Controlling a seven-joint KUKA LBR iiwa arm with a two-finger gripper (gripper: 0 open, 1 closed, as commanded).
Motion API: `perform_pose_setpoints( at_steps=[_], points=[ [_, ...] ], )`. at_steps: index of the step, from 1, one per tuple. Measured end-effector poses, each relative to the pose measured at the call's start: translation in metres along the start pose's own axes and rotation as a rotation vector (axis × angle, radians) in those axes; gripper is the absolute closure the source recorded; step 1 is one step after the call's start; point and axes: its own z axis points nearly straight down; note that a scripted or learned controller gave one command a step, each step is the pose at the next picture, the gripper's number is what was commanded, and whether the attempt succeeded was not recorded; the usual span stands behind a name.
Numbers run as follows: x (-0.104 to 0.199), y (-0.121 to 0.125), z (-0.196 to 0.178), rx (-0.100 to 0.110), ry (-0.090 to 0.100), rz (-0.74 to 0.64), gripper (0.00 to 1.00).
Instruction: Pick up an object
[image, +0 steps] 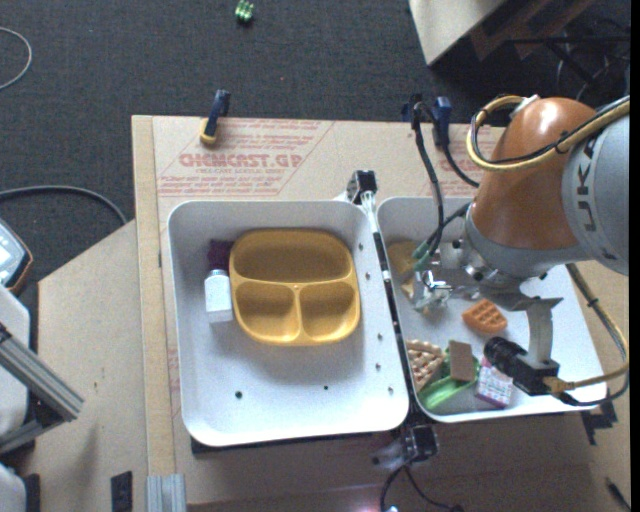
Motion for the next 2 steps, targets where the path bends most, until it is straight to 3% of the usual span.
perform_pose_setpoints(
  at_steps=[2],
  points=[
    [0.0087,-0.0022,0.0037,0.005,0.001,-0.001,1.0]
  ],
)
